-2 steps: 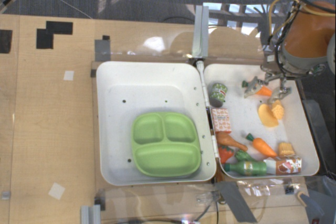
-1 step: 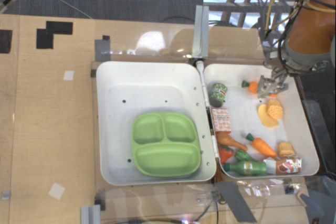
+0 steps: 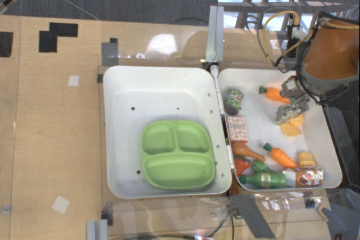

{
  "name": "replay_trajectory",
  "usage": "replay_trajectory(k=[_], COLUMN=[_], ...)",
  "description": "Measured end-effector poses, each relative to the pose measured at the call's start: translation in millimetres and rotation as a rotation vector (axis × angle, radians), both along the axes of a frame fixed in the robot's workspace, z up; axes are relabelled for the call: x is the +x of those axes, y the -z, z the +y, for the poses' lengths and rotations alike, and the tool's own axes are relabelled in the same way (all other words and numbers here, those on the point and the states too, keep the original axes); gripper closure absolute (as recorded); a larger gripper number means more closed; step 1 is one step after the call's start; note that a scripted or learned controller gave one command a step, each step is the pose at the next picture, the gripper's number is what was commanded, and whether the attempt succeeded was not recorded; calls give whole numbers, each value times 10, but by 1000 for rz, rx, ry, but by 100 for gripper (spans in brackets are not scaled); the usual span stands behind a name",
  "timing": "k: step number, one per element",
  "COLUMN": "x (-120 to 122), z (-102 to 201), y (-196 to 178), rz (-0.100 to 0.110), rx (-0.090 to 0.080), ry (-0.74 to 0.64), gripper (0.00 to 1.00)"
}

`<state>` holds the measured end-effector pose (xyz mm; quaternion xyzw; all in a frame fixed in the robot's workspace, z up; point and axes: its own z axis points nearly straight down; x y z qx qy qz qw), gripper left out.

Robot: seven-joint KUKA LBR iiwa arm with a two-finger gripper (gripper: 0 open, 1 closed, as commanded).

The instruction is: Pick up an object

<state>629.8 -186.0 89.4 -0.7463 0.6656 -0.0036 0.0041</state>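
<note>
My gripper hangs low in the right bin, near its right wall. It is directly over the upper edge of a yellow cheese wedge, and may be touching it. A small orange carrot lies just up and left of the gripper. The grey wrist and its orange band cover the bin's far right corner.
Along the right bin's left wall lie a green can and a red-and-white carton. Its front holds two carrots, a green bottle, a red-labelled bottle and a small tan piece. A green divided plate lies in the left bin.
</note>
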Motion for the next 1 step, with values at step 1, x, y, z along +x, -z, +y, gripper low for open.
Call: replay_trajectory(k=[1], x=[-1241], z=[-114], y=[-17], rz=[4], rx=[-5], ry=[-103], gripper=[100])
